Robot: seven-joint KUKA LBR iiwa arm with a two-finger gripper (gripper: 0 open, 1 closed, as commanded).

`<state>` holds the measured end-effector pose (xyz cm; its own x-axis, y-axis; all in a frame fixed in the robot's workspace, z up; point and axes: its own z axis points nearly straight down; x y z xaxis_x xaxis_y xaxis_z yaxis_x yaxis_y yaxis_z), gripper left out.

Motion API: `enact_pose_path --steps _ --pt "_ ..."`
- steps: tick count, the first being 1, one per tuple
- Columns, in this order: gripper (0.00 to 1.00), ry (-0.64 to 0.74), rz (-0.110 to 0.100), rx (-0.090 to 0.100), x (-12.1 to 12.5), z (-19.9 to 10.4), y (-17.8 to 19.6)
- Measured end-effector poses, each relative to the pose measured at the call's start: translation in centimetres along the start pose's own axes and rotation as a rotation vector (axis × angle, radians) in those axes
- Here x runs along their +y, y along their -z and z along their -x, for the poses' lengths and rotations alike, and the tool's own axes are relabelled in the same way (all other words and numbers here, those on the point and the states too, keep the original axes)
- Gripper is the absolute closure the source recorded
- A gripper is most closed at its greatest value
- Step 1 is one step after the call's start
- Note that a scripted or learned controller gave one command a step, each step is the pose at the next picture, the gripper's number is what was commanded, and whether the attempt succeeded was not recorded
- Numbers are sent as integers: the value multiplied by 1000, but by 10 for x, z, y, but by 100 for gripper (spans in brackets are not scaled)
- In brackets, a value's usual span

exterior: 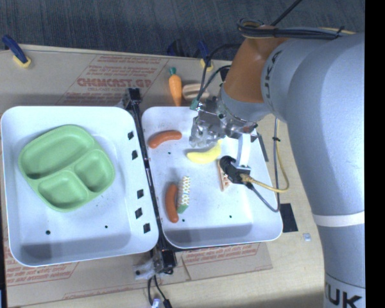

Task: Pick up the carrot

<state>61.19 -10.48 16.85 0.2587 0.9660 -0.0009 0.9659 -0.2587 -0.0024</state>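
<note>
Smooth white plastic is seen in both bins (131, 236), matt green plastic in the divided plate (64, 165). The carrot (174, 90) looks glossy plastic. The surface (102, 76) is covered by printed brown cardboard.

A brown cardboard-covered bench (115, 76) carries 2 shallow white plastic bins, left (13, 172) and right (256, 226); a small orange carrot (174, 88) lies far of them.

Small orange carrot (174, 88) with green top, lying outside the bins on the surface, just beyond the right bin's far rim, green end pointing away, apparently toy-like
</note>
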Motion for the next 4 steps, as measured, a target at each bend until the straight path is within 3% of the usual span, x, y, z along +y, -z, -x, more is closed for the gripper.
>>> enact_pose_path --steps 1,2,3,4 --pt "100 258 1 0 11 -23 114" --pt "100 102 -3 0 -32 -107 65" --pt "100 250 0 -1 -9 -57 97" --pt "100 315 -3 0 -66 -138 54"
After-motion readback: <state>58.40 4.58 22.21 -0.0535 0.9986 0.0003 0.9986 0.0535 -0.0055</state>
